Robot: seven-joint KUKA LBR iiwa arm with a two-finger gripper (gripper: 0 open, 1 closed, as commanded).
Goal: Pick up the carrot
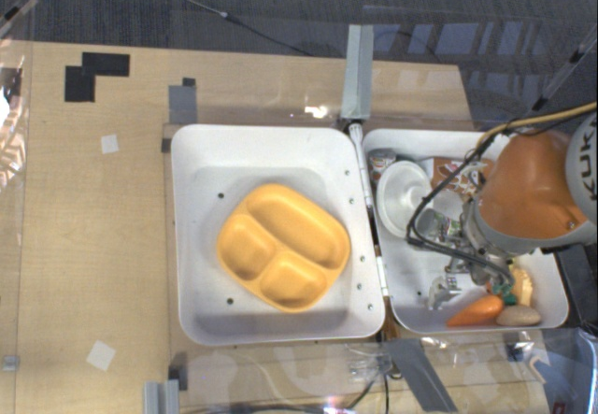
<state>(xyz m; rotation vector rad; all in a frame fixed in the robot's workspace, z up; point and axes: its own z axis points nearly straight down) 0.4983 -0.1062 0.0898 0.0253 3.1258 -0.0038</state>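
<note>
Pincer [447,289] is low in the right bin [404,309], just left of the carrot [476,310], not touching it as far as seen. Can't tell pincer state; wrist and cables block it. Carrot lies at the bin's front edge, w/ a beige item [519,316] touching its right end. A white bowl [404,192] sits behind the pincer. Yellow tray [283,246] is in the left bin [196,309], well apart from carrot. Both bins on the worktop [84,253].

At three o'clock, the grey arm [585,169] bore dark letters cut off by the frame edge, apparently "KU"; nothing else in the scene could be read
</note>
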